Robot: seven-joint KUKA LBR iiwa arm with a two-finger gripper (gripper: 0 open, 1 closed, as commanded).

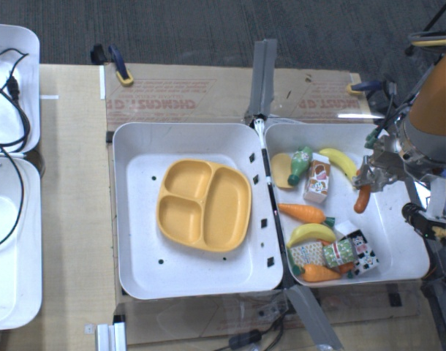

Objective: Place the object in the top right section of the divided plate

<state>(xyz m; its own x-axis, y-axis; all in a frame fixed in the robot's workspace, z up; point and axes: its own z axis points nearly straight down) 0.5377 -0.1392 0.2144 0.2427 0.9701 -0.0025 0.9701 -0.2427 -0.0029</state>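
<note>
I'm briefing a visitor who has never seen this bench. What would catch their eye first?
First, the yellow divided plate lying alone in the left bin. Then the crowded right bin, with bananas, carrots and small cartons heaped together. Last, the pincer over that bin's right side, with a small red-orange sausage-like piece hanging at its tip.

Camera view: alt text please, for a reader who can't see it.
The gripper holds a small red-orange sausage-like item above the right bin, which is crowded with toy food. In the left bin lies a yellow divided plate.
</note>
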